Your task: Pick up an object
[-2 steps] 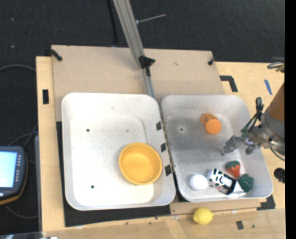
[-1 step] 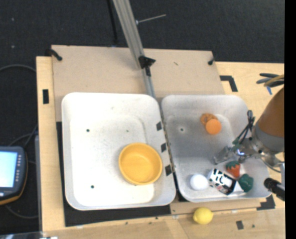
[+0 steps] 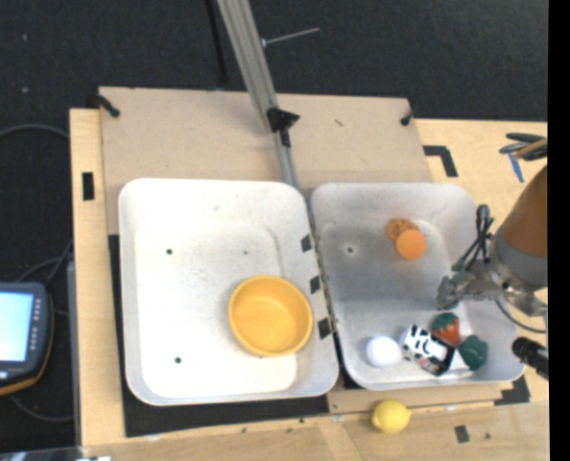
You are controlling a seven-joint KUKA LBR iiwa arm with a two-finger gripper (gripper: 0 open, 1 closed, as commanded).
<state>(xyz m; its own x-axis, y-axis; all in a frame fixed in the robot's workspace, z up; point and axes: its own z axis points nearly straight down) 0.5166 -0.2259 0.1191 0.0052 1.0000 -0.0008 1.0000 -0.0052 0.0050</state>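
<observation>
Tool point(image 3: 450, 291) hovers low over right bin point(image 3: 362, 209); opening and hold cannot be told.

A single fixed camera sits high above the table point(image 3: 218, 142), looking down at a slant from a moderate distance. It takes in both white bins point(image 3: 208, 229) whole, left of the tool point(image 3: 450, 291), which enters from the frame's right.

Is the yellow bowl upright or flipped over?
Upright: the yellow bowl in the left bin shows its open hollow and rim facing up.
</observation>
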